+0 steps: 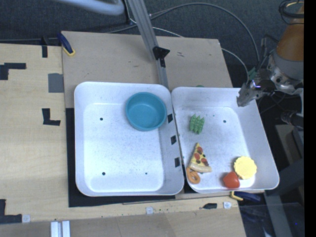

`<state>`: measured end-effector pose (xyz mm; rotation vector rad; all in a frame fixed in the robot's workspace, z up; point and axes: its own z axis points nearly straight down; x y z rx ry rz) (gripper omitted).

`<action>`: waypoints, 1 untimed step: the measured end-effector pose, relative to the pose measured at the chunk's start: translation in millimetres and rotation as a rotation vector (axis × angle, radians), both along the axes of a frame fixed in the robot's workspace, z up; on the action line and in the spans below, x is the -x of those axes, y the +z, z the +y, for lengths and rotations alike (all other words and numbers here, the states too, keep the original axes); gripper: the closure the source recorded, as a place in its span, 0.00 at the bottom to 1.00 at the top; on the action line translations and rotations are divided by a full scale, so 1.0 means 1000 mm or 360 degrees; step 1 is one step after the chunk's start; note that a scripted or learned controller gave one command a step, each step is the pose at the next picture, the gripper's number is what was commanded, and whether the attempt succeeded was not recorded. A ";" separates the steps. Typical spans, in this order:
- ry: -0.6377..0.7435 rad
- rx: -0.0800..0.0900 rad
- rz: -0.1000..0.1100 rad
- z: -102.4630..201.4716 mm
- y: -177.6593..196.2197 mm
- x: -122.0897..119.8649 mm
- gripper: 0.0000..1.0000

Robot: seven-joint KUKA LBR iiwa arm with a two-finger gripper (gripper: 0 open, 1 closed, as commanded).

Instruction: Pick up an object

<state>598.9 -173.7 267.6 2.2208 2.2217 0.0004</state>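
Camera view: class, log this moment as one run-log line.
gripper: over right bin's upper right rim | holding: nothing seen | blue bowl: left bin

Gripper [245,98] at top right rim of right bin [264,147], fingers unclear. Inside: green toy [196,124], pizza slice [199,158], yellow piece [245,167], tomato, probably [231,180]. Left bin [89,147]: blue bowl [145,111]
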 end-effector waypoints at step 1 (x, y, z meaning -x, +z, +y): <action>0.0006 -0.0001 0.0002 0.051 -0.008 0.007 1.00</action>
